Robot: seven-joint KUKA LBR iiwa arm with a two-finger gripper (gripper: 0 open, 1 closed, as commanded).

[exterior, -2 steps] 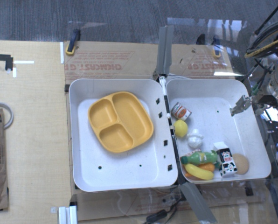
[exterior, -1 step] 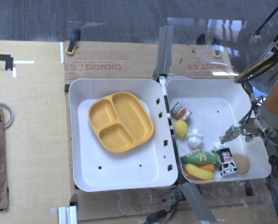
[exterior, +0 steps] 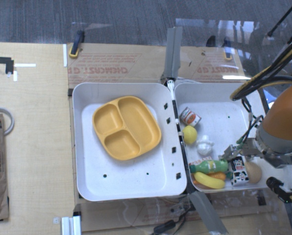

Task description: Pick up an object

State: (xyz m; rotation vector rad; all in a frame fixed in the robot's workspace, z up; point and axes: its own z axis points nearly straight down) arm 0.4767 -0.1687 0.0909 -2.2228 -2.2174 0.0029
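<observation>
- Looking down from the camera view, the gripper [exterior: 235, 156] hung low in the right bin [exterior: 219, 94], placed over the clutter to take something.
- Whether it was released or clenched I cannot tell.
- Beside it lay a green bottle [exterior: 209, 166], a banana [exterior: 209, 180] and a small carton [exterior: 239, 174], perhaps touching it.

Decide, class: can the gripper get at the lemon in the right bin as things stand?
Probably yes. The lemon lies uncovered near the bin's left wall, with the small can and a white object close by, while the gripper hovers just to its right.
</observation>
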